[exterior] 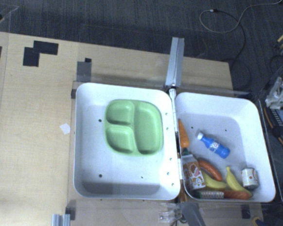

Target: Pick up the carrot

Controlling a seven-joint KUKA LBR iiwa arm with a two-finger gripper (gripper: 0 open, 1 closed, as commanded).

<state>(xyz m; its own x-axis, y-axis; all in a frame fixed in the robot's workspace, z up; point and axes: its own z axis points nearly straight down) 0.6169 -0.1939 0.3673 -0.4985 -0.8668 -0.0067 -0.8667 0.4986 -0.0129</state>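
Wooden bench, two white bins. The carrot (183, 134) lies along the right bin's (219, 116) left wall, frame centre, probably slid there, so it's a tight grasp. Claw state — cannot tell.

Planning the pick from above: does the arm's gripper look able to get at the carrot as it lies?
Probably, but awkwardly. The carrot lies uncovered, nothing on top, yet it sits tight against the right bin's left wall, leaving little finger room on that side. The blue bottle lies apart from it.
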